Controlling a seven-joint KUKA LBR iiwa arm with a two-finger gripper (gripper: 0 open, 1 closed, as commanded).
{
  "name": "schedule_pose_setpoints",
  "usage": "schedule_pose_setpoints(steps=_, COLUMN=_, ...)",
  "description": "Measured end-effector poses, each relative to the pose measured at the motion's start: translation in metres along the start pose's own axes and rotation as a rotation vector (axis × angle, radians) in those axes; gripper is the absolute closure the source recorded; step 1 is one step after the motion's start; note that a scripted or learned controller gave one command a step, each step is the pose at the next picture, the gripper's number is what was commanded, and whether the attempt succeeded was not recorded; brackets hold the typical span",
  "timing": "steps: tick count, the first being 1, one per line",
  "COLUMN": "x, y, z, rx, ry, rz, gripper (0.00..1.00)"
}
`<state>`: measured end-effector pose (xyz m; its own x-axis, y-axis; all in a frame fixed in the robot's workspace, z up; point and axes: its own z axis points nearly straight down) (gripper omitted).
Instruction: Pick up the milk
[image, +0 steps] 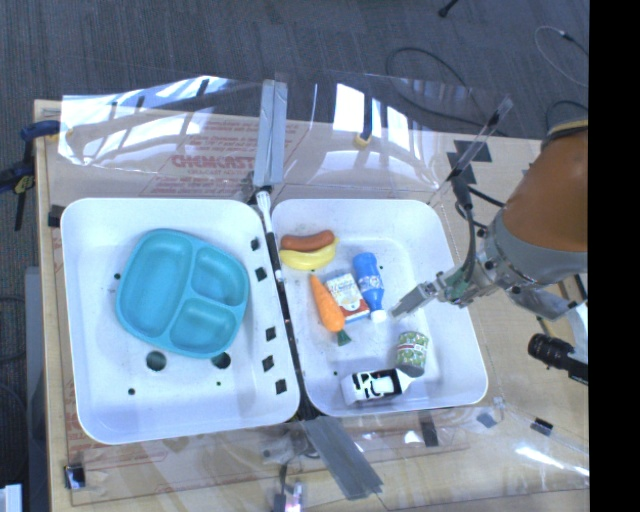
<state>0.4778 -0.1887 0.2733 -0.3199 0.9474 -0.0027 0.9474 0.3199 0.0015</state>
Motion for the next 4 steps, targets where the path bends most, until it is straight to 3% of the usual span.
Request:
schedule_pose_setpoints(steps=1, x=0.044, y=0.013, z=0.096, rx=0.005, ry=0.004, rz=0.077, gripper=0.00)
schedule_pose_setpoints(steps=2, x=0.012, y=0.004, z=0.010, rx=0.001, ry=0.001, rz=0.031, gripper=0.00)
schedule_pose_setpoints(steps=3, x=0.012, y=0.004, z=0.001, rx=0.002, ry=0.001, rz=0.025, gripper=1.00)
schedule_pose_setpoints(steps=4, x=-0.002, y=0.020, z=-0.013, rx=0.001, ry=0.001, rz=-0.033, gripper=1.00)
